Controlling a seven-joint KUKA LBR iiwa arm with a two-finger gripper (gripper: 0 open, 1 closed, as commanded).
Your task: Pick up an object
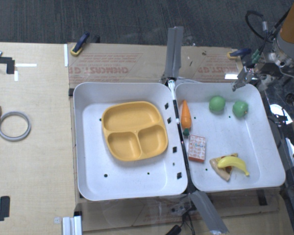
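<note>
Wooden bench (34, 180) with two white bins side by side: the left bin (88, 180) just has a yellow divided plate (135, 129) sitting in the middle with bare floor all round it. The right bin (264, 175) holds a carrot (185, 114) against its left wall, a small box (197, 148) below that, two green balls (216, 105) near the far edge, plus a banana (234, 163) lying on a slice of bread (220, 169) toward the front. Gripper (245, 77) hangs over the right bin's far right corner, nothing in it, can't tell how wide the jaws are, and that bin's middle is open.
</note>
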